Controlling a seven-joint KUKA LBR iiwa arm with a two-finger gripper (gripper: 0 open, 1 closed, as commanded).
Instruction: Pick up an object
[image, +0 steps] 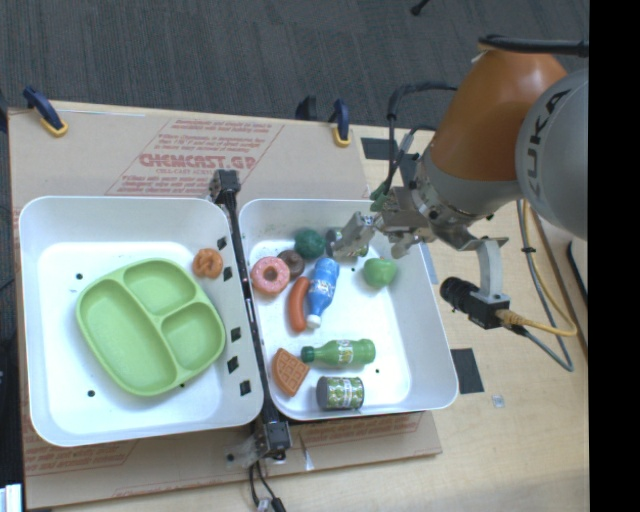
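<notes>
Upper middle of the right bin (412, 345): gripper (352, 240) hangs between dark-green lump (309, 243) and light-green lump (379, 272); I cannot tell its grip state. Bare floor runs along the right wall.

Cardboard (200, 160) under two white bins, red print at 12. Clamps on top edge, at 10 (45, 112) and 12 (341, 122). Left bin (40, 215): green plate (150, 325) at centre, orange ring (208, 263) at 2, just beside plate. Right bin (425, 340) adjoining at 3. Black clip (224, 183) between bins, 12 end.
</notes>
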